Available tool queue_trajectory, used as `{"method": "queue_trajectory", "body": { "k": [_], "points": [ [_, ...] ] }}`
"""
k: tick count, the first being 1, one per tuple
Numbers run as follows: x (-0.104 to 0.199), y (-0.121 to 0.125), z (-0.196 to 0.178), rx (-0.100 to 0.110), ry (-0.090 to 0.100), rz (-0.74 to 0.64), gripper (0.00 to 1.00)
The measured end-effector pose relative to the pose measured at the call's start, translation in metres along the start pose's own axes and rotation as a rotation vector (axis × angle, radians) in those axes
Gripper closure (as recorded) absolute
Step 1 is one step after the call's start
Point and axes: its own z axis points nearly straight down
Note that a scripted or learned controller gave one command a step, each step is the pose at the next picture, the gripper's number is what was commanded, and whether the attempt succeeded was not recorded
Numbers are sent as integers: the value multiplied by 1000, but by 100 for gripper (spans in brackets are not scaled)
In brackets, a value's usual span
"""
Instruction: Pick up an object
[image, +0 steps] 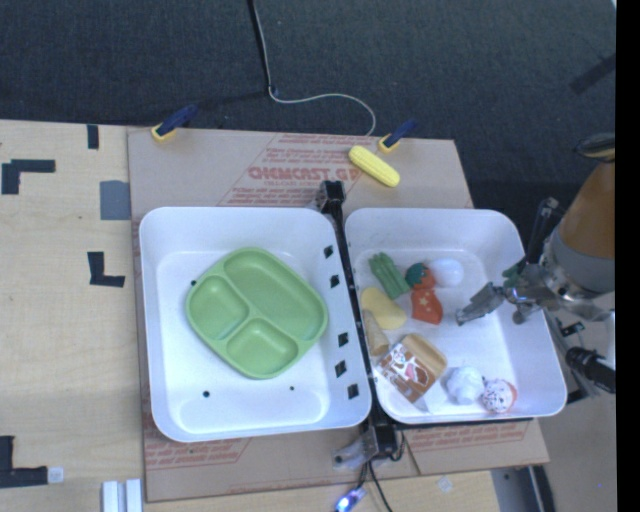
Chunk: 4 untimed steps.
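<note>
The right bin (500, 232) holds several small items. A green vegetable piece (385, 273) lies by the divider, and below it sits a pale yellow lump (383, 308). A red-orange piece (427, 304) lies next to a white round thing (447, 270). Along the front are a printed snack packet (410, 366), a pale crumpled ball (463, 382) and a white-and-red ball (497, 396). My gripper (490, 302) hangs over the bin's right side, just right of the red-orange piece, with nothing seen in its grasp. The arm's orange band (590, 215) is at the right edge.
The left bin (165, 240) carries a green divided plate (258, 312). A yellow banana-shaped toy (374, 166) lies on the cardboard behind the bins. A white cable (310, 98) runs across the back. Clamps hold the cardboard's far corners.
</note>
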Motion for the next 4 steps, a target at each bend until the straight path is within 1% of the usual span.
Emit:
{"method": "queue_trajectory", "body": {
  "k": [1,2,3,4],
  "points": [
    [48,-22,103,-6,-1,2,0],
    [103,-30,87,-1,2,-4,0],
    [102,12,-2,-12,-2,-3,0],
    [127,-29,-179,-19,-1,-3,0]
  ]
}}
